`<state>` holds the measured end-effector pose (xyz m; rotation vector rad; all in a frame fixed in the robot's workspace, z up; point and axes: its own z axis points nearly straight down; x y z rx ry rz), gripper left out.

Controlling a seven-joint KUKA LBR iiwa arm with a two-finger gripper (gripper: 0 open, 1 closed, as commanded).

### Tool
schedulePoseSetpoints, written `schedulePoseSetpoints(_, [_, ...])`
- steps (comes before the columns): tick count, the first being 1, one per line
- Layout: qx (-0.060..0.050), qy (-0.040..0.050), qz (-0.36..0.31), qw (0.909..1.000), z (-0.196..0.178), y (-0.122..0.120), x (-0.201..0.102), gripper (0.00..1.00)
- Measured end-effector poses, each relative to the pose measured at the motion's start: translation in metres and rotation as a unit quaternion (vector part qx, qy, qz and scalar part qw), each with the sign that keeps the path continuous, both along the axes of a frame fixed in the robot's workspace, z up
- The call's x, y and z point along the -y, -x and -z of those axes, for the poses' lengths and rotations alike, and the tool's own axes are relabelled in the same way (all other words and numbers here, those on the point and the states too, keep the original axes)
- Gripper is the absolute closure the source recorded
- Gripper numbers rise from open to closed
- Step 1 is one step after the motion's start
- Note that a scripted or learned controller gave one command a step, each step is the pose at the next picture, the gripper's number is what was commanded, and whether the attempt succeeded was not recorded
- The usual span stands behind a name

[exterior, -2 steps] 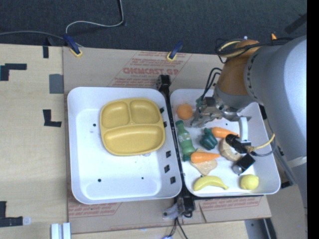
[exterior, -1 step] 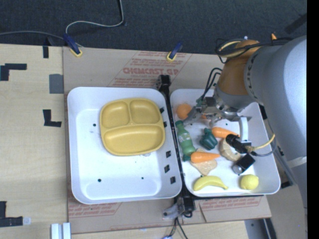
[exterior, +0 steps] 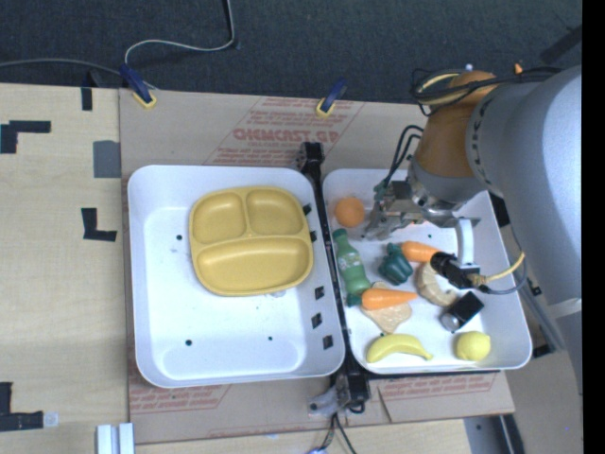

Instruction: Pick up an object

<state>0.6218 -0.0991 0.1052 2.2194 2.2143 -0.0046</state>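
camera view: cardboard sheet [exterior: 274,132] under bins reads "chemcast gp" in red.

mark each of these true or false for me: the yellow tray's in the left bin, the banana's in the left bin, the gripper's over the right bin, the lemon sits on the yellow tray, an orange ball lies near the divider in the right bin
The yellow tray is in the left bin: true.
The banana is in the left bin: false, it lies near the front of the right bin.
The gripper is over the right bin: true.
The lemon sits on the yellow tray: false, it is in the right bin's front corner.
An orange ball lies near the divider in the right bin: true.
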Motion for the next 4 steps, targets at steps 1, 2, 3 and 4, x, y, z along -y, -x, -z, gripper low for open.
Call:
schedulePoseSetpoints(1, [0.0, 0.0, 0.0, 1.0, 0.0, 0.0, 0.0, 0.0])
schedulePoseSetpoints(2, [-0.005, -0.0035, -0.001, 1.0, 0.02, -0.032, -0.005, 0.0])
schedulePoseSetpoints(3, [-0.004, -0.0022, -0.002, 1.0, 0.01, -0.032, -0.004, 1.0])
schedulePoseSetpoints(4, [-0.001, -0.0033, -0.002, 1.0, -0.107, 0.013, -0.031, 1.0])
